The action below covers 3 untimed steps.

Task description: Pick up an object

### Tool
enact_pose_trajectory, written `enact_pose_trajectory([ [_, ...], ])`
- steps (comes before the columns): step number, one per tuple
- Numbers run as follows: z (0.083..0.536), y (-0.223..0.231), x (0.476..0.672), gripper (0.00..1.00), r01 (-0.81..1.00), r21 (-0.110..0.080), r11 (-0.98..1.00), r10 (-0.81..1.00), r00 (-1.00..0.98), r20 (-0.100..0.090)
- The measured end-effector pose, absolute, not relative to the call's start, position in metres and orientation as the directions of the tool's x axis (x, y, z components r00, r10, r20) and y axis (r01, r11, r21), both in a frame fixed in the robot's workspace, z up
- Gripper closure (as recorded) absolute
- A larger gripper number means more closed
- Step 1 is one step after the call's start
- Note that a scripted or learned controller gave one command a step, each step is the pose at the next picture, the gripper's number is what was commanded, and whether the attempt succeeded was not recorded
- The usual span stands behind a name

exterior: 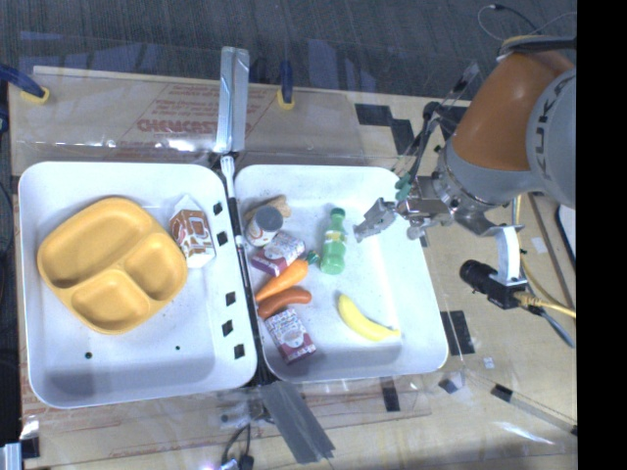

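The right bin [416, 272] holds a green bottle [334, 243], a yellow banana [366, 321], an orange carrot [282, 278], a red sausage [285, 302], a maroon packet [291, 337], a round tin [263, 226] and a purple-red wrapper [276, 253]. My gripper [392, 215] hangs over the bin's right part, just right of the green bottle and apart from it. I see no object in it. The grey and orange arm [509, 116] reaches in from the upper right.
In the left bin [118, 360] lie a yellow compartment plate [111, 262] and a small brown-and-white carton [193, 236]. A metal bar [233, 96] stands behind the divider between the bins. Cables and a black fitting [490, 282] lie right of the right bin.
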<state>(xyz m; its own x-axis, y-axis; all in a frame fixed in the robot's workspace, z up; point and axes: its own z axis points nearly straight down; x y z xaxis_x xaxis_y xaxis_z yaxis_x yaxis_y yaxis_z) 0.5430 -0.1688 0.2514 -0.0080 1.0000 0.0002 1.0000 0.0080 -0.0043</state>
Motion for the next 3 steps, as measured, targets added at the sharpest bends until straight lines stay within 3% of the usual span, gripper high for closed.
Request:
enact_pose_trajectory([
  [1,0.129,-0.177,0.609,0.00,0.999,-0.004,0.046,0.999,-0.046,-0.001],
  [2,0.091,-0.185,0.600,0.00,1.000,-0.003,0.023,1.000,-0.023,0.000],
  [3,0.101,-0.184,0.601,1.00,1.000,-0.003,0.027,1.000,-0.027,-0.001],
])
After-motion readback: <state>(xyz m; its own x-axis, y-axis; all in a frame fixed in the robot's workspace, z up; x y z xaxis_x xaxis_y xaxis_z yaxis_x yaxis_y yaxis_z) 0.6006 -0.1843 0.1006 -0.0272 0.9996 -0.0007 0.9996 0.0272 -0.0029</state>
